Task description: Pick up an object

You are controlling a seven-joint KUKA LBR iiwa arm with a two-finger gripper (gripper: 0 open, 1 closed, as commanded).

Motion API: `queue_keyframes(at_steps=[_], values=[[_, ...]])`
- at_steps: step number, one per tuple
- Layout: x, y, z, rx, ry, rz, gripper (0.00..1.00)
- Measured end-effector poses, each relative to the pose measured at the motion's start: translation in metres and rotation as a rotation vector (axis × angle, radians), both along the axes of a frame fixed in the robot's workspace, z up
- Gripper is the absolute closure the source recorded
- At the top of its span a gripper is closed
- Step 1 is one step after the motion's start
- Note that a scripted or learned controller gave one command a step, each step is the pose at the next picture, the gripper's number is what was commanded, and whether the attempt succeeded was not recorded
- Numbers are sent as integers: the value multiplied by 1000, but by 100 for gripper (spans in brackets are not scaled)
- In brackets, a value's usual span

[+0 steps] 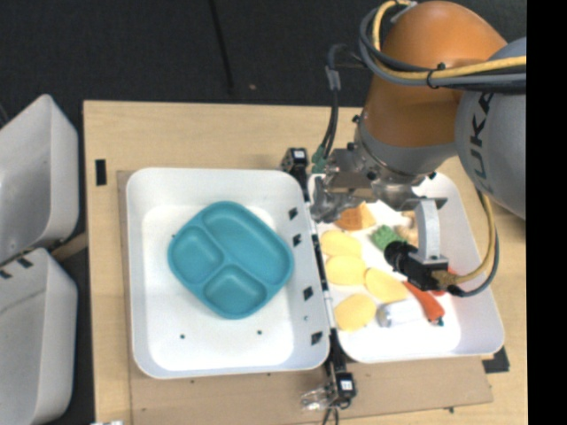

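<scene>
Teal plastic, moulded into a three-compartment plate, lies flat in the left bin and is that bin's sole content. The right bin holds the loose items: several pale yellow slices lie in a cluster along its left side (two of them overlapping, one further toward the front edge). An orange wedge-shaped piece sits at the back of the cluster, and a small green item lies just to its right. An orange-red carrot-shaped item lies tilted near the bin's centre, beside a small white-and-grey object whose type cannot be determined.

Both bins rest side by side on the wooden worktop, touching along their inner rims. The arm reaches in from the right, its orange section positioned above the rear of the right bin. The hand is lowered at the rear left corner of the right bin, close to the orange wedge. The hand's degree of opening cannot be determined (the wrist housing blocks the line of sight), and no object can be confirmed in its grasp.
</scene>
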State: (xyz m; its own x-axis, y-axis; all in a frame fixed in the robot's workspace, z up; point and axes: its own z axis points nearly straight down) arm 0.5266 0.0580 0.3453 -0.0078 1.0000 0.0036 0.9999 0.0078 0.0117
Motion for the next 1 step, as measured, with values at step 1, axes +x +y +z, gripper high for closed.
queue_keyframes(at_steps=[1], values=[[-37,-29,106,-2,-3,-6,100]])
